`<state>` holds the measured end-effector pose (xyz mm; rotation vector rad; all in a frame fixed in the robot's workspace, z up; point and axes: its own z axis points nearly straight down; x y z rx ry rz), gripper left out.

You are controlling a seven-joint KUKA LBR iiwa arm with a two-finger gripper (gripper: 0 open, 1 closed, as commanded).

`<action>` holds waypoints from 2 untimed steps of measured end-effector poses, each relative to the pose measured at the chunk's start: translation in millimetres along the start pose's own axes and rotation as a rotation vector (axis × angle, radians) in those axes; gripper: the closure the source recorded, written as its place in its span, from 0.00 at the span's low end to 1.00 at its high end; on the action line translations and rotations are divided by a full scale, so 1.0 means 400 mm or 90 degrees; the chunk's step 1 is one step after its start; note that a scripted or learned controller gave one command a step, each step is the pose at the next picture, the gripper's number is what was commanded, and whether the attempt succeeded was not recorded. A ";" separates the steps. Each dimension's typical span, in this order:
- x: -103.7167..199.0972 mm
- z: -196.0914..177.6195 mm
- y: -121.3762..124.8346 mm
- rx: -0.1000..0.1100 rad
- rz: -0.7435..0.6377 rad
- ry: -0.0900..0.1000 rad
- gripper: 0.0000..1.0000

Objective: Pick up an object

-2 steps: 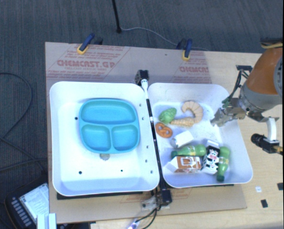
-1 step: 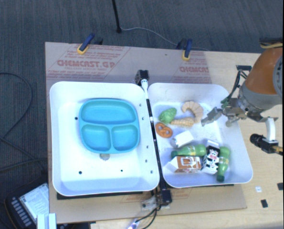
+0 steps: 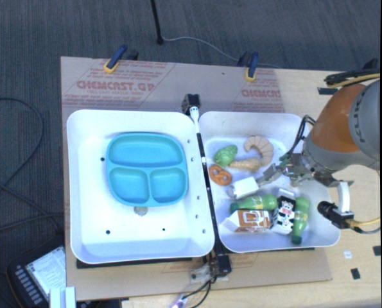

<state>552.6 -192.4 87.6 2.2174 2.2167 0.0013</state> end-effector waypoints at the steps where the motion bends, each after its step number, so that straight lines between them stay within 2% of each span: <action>1: 0.116 -0.002 -0.124 -0.003 0.000 -0.001 0.00; 2: 0.115 -0.029 -0.120 -0.006 0.001 -0.001 1.00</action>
